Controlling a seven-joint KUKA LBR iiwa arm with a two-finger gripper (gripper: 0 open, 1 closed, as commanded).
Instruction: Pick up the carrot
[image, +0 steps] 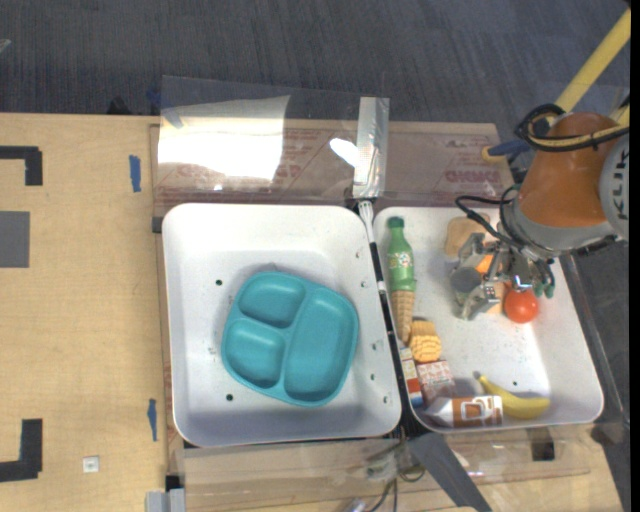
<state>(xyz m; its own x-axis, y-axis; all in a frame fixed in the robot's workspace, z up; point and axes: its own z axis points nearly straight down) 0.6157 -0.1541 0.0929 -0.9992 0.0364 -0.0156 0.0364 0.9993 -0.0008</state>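
My gripper (479, 297) is low in the right bin (570, 350), near its middle back, pointing down at the bin floor. A small orange sliver (487, 263), which looks like the carrot, shows right against the gripper body; most of it is hidden by the metal. A red tomato (521, 305) lies just right of the gripper, touching or nearly touching it. A tan bread-like piece (461, 235) sits just behind the gripper on its left.
Along the right bin's left wall lie a green bottle (399, 255), an ice-cream cone (402, 305), a waffle (426, 343) and a small box (433, 378). A banana (515, 399) and a brown bottle (470, 409) lie at the front. The left bin (200, 250) holds a teal divided plate (290, 338).
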